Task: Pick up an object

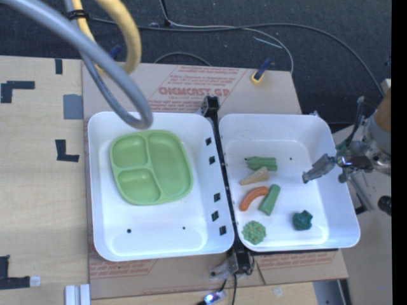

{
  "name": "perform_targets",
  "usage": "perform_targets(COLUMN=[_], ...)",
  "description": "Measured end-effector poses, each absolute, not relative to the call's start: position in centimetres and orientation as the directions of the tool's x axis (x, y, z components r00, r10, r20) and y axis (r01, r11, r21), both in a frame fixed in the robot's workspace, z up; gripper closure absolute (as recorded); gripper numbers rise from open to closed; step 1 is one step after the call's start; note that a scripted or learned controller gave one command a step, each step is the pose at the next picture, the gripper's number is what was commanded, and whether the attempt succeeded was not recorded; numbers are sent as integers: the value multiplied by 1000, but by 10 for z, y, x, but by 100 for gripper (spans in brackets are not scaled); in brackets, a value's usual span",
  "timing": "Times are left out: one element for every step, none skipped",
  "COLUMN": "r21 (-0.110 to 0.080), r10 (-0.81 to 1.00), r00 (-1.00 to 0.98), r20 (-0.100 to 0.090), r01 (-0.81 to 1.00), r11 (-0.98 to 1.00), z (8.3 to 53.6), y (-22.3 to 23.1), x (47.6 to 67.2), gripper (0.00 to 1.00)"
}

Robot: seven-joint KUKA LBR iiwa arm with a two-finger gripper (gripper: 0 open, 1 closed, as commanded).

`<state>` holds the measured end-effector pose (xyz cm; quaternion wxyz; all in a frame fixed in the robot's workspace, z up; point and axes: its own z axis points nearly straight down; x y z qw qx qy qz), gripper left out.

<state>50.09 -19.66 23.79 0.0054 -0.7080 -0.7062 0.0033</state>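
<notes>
Hand (316, 169) enters at the 3 o'clock edge, low over the right rim of the right-hand shallow white plastic bin (280, 124); nothing seen between its grey parts, but whether they stand apart or together, cannot tell. Wrist and arm body trail off toward 3 o'clock, roughly level.

Nearest candidate: dark green lumpy toy broccoli (303, 220), toward 7 o'clock from the hand. Further toward 9 o'clock: green toy cucumber stick (270, 199), curved orange toy carrot (250, 197), pale tan wedge (254, 177), green block-shaped toy vegetable (262, 163); round speckled green ball (254, 231) at 8 o'clock.

Judgement: all look light, stiff plastic, slick. Broccoli stands alone; take it across its widest lumps.
</notes>
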Motion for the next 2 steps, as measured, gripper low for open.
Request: perform_targets(r21=[-2,-7], r10=[1000,1000], r00=[-1,-1], r20=[0,2], r01=[1000,1000], r11=[1,1], z=[243,179], y=[-196,-195], x=[503,507], gripper=[0,0])
